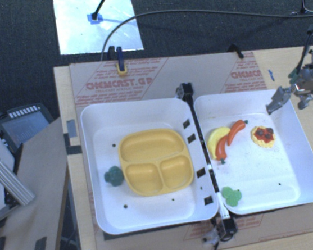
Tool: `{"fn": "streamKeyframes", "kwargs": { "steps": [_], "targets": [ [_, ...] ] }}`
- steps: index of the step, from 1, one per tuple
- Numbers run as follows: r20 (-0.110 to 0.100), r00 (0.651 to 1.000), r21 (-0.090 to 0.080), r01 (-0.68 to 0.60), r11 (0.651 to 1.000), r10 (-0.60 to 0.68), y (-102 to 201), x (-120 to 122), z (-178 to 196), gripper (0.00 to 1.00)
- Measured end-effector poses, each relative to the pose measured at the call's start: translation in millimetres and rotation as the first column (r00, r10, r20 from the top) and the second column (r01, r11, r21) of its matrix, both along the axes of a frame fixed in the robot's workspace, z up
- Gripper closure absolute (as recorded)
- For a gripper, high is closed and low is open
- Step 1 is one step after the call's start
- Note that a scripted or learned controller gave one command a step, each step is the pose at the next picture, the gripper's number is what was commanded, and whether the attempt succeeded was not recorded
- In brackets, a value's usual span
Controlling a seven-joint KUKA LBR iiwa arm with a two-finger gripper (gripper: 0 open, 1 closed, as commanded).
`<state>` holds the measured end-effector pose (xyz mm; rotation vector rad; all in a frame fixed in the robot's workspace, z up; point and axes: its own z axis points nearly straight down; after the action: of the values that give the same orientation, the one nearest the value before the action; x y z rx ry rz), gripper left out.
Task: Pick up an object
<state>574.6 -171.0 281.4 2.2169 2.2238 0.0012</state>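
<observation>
The bench is a pale wooden board covered with a brown sheet (164, 75) printed in red lettering, set on dark carpet (11, 49), and the yellow divided tray (152, 161) in the left bin (96, 120) serves as the landmark. Just left of the tray a dark green broccoli piece (114, 176) lies on the bin floor. To the tray's right, past the black clips joining the bins, the right bin (300, 189) holds a yellow banana (216, 138) with an orange-red sausage (230, 138) lying across it, touching. Further right sits a small yellow pasta piece with red sauce (263, 135), apart from both. A light green lettuce-like piece (231, 195) rests below and right of the tray, near the bin's front corner. The gripper (280, 98) hangs up and far right of the tray, above the right bin's back corner, carrying nothing; I cannot tell how it is set. Behind the tray, a shiny metal plate (98, 21) lies on the carpet; left of it stand a grey side table (36, 181) and a teach pendant (23, 124).
</observation>
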Motion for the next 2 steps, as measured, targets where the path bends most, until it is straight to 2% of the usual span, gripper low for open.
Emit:
{"fn": "streamKeyframes", "kwargs": {
  "steps": [1,2],
  "targets": [
    [-0.003,1.0,0.001,0.001,1.0,-0.001,0.5,10.6,-51.0,0.0],
    [-0.002,1.0,0.001,0.002,1.0,-0.002,2.2,6.9,-93.2,0.0]
  ]
}}
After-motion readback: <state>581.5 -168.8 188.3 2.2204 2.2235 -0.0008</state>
